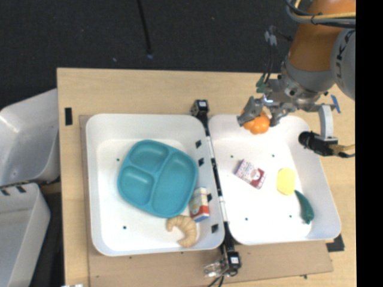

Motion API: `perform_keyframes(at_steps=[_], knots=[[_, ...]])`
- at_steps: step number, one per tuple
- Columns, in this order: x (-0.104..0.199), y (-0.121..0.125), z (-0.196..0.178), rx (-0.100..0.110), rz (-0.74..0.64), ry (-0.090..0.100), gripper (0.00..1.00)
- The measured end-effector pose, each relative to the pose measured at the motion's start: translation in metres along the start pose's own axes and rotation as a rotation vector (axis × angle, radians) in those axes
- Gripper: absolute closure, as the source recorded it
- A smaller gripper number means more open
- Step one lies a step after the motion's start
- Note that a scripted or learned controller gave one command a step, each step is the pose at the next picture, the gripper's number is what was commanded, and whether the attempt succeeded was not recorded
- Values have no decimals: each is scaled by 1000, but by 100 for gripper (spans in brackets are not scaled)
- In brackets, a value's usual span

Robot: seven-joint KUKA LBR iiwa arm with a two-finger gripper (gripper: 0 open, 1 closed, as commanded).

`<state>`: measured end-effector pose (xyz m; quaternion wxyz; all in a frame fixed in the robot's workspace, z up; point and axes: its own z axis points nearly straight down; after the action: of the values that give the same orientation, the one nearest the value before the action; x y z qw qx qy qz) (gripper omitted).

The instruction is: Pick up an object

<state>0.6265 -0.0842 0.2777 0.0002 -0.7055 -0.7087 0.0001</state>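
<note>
You see a pale wooden surface (72, 94) carrying 2 white bins over dark floor. Taking the right bin (323, 208) as landmark: above its far-left corner your gripper (261, 113) clamps an orange fruit (258, 125) between its fingers; the left bin (99, 232) abuts its left edge.

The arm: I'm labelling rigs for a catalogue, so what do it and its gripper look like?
The arm is grey with a broad orange band above the wrist; yellow and black cables loop over its top. The gripper is small, grey metal, with thin wires beside it.
</note>
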Motion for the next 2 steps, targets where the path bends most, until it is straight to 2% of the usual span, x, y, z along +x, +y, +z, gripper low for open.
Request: perform_keyframes(at_steps=[2], knots=[[95,-30,32,2,-1,1,100]])
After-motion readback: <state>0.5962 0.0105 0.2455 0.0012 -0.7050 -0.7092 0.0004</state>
